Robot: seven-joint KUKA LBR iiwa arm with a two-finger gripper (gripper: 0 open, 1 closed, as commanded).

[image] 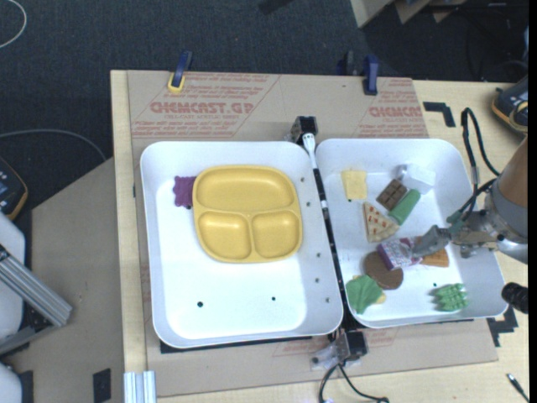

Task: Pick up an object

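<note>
The purple pack (396, 253) lies in the right bin (336, 217), just left of the end effector (432, 242), beside an orange piece (436, 259) and brown disc (383, 270). Whether its grip is spread, I cannot tell. A yellow tray (247, 212) sits in the left bin (168, 267).

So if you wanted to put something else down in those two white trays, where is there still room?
Most room is in the left bin: the bare floor in front of the yellow divided plate. The right bin is crowded; toy food clusters around the gripper, leaving just a bare strip along its far edge and a small patch between the green leaf and green piece.
</note>
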